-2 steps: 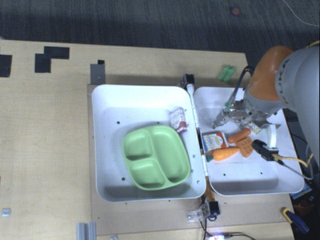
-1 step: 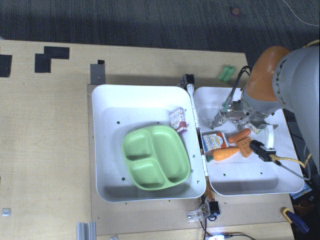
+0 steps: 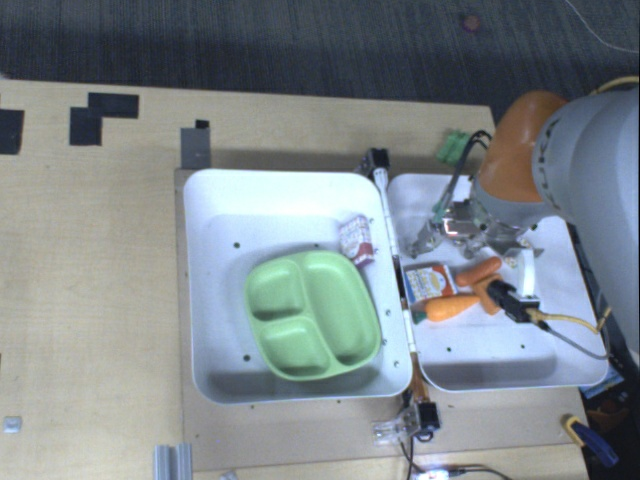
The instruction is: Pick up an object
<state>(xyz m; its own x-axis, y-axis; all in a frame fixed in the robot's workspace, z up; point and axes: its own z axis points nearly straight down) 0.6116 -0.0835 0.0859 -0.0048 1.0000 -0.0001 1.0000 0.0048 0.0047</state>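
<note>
**A:** What's the setting?

**B:** A pale wooden bench with dark carpet beyond its far edge. Two white bins sit side by side on it: the left bin and the right bin, their inner walls touching.

**A:** Count what's in them.

**B:** The left bin has two things: one green plate with three compartments, lying flat near the middle, and one small white-and-red packet just beside the plate's far right corner. The right bin has three: one carrot, one shorter red-orange piece, and one small printed pouch.

**A:** How does the carrot lie?

**B:** It lies in the left half of the right bin, nearer the front. Its long axis runs almost straight across the view, with the right end a little farther back. I cannot tell which end is the tip. The pouch touches its far side, and the red-orange piece lies just beyond, tilted much the same way.

**A:** And the tool?

**B:** The gripper is over the back of the right bin, beyond the pouch, on the grey arm coming in from the right. I cannot tell how far open it is, or whether it has hold of anything.
</note>
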